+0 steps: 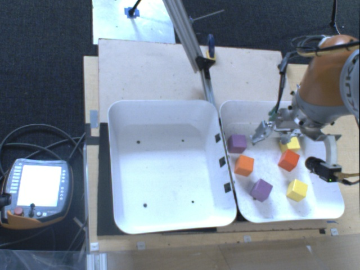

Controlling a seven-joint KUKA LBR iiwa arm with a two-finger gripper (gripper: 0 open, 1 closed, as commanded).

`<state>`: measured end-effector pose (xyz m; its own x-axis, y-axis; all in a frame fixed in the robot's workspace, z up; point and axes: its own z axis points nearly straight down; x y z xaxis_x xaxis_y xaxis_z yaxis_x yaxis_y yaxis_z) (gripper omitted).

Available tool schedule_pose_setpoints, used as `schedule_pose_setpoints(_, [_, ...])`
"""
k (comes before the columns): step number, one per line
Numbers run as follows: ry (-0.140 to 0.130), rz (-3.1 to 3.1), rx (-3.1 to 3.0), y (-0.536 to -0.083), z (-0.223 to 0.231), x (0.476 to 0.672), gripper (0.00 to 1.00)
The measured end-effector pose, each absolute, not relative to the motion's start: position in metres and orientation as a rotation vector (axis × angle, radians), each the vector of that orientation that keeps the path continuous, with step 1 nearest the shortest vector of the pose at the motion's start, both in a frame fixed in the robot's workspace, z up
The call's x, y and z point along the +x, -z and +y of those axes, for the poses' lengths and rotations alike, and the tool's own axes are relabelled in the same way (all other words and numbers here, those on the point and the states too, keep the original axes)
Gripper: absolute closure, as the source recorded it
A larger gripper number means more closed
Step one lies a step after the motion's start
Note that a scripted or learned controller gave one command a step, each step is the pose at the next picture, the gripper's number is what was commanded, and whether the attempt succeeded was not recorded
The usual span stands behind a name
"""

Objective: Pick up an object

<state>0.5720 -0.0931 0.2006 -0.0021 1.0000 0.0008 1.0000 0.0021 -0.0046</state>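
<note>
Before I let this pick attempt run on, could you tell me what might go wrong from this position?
1. The gripper hangs between the purple cube and a yellow cube, so it could descend onto bare bin floor.
2. The orange cube and the other purple cube sit close together; a try there might knock one aside.

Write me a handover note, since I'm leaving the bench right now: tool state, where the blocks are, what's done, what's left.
Tool: low over the right bin, near its far wall; open or shut cannot be told, nothing seen held.
Blocks, all in the right bin: purple cube, orange cube, second purple cube, red-orange cube, yellow cube, and another yellow cube partly under the wrist.
Left bin: no blocks.
Done: no pick visible.
Left: grasp and lift one block.
</note>
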Motion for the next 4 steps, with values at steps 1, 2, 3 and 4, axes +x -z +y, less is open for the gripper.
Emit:
schedule_pose_setpoints(1, [-0.003, -2.221, -2.218, -0.156, -0.097, 0.566, 0.0])
schedule_pose_setpoints(2, [0.017, -2.227, -2.224, -0.111, -0.106, 0.569, 0.0])
schedule_pose_setpoints(3, [0.022, -2.237, -2.226, -0.125, -0.107, 0.572, 1.0])
schedule_pose_setpoints(4, [0.006, -2.23, -2.219, -0.174, -0.1, 0.567, 1.0])
